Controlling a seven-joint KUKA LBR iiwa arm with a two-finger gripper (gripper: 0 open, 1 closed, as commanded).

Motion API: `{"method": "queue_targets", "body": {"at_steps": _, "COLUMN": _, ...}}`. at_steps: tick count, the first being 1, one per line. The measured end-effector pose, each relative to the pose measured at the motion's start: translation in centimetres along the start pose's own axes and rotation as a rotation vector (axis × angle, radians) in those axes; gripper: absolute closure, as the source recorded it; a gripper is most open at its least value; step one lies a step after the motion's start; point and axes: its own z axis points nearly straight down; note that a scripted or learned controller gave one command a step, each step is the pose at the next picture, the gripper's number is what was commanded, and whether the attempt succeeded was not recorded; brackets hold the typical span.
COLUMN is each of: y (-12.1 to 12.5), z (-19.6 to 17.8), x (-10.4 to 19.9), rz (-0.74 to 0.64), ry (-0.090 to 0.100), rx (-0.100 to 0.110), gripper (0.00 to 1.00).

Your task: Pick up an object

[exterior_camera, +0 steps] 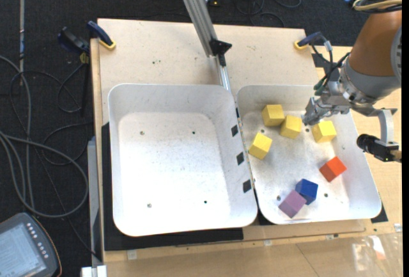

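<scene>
Gripper (311, 117) hangs low over the upper part of the right bin (364, 205), at the end of the grey arm (374, 45) with its orange band, which comes in from the right. Whether it is spread or pressed together I cannot tell, and no block shows between its tips. Its tip sits between two yellow cubes: the middle yellow cube (291, 126) just to its left and the right yellow cube (324, 131) just to its lower right, both very close to it. Further left lie the upper yellow cube (273, 114), touching or nearly touching the middle one, and the lower-left yellow cube (260, 145), apart from the others. Toward the near side of the bin rest an orange cube (333, 169), and lower down a blue cube (307, 190) touching a purple cube (293, 203). The left bin (121, 141) stands beside it on the bench (166, 52).
</scene>
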Motion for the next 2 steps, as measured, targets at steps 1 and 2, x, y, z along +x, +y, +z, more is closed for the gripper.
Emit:
{"method": "queue_targets", "body": {"at_steps": 1, "y": 0.1, "z": -1.7, "x": 0.0, "rz": -0.001, "ry": 0.001, "rx": 0.002, "gripper": 1.0}}
{"method": "queue_targets", "body": {"at_steps": 2, "y": 0.6, "z": -1.2, "x": 6.0, "rz": -0.007, "ry": 0.005, "rx": 0.007, "gripper": 1.0}}
